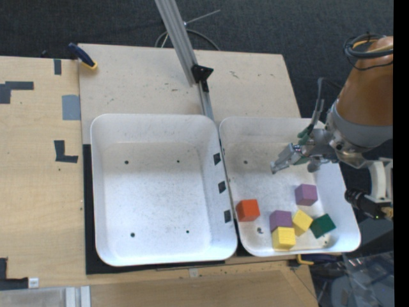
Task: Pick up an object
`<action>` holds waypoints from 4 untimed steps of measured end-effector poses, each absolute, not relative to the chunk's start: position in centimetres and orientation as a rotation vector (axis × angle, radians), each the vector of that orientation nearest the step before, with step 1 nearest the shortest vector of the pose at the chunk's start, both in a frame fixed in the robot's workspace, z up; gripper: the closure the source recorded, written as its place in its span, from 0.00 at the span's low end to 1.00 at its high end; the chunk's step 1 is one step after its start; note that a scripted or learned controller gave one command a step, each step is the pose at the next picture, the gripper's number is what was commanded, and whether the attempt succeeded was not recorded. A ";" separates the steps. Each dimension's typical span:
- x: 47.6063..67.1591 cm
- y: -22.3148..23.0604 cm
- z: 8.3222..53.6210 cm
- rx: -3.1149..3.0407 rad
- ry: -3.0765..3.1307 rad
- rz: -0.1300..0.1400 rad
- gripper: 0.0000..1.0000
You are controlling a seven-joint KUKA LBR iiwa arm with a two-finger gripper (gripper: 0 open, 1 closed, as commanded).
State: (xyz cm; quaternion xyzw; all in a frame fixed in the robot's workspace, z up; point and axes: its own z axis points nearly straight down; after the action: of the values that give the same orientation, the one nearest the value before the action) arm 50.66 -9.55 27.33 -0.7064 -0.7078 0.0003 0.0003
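The right bin [255,133] holds several small cubes near its front. An orange cube [248,210] lies closest to the divider. Two purple cubes [306,194] [280,220], two yellow cubes [302,221] [284,237] and a green cube [323,225] cluster to its right. My gripper [285,159] hangs over the middle of the right bin, behind and above the cubes, pointing left. It is open with nothing between its fingers. The purple cube nearest it lies just to its front right.
The left bin [102,133] sits beside the right one. A slanted metal pole [176,27] rises from behind the bins' shared edge. A blue-and-yellow tool [83,55] lies on the bench at the far left.
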 end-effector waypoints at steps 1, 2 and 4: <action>48.5 -17.0 24.3 -2.228 -2.213 0.009 0.00; 48.8 -18.4 18.8 -2.218 -2.217 0.007 0.00; 49.0 -18.2 20.0 -2.217 -2.222 0.002 0.00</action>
State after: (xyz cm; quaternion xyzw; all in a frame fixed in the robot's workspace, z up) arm 48.98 -18.25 20.00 -0.7063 -0.7079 0.0006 0.0013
